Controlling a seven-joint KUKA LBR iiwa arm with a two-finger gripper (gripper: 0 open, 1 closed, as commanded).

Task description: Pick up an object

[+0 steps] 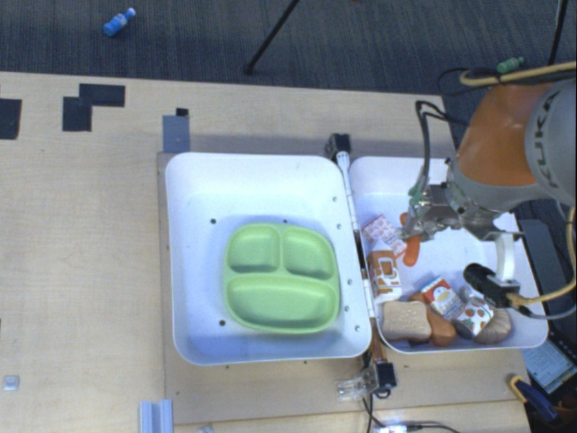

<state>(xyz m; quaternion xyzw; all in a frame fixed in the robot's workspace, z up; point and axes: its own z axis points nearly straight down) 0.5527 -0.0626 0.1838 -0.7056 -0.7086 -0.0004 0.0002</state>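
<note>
My gripper point(417, 233) hangs over the middle of the right bin point(379, 180), under the arm's orange band. A small orange carrot-like piece point(411, 253) sticks down from between the fingertips, and the gripper looks shut on it. Just left of it lies a red and white packet point(383, 231), and an orange and white carton point(385, 274) lies below that. Along the bin's front edge sit a brown bread-like block point(406, 321), an orange sausage shape point(442, 330), two small printed packets point(439, 296) point(473, 312) and a brownish lump point(494, 330).
The left bin point(194, 242) holds a green divided plate point(281, 278). A black clamp point(339, 144) sits at the back of the rim between the bins. A black hose end point(487, 283) and cables hang by the arm over the right bin's right side.
</note>
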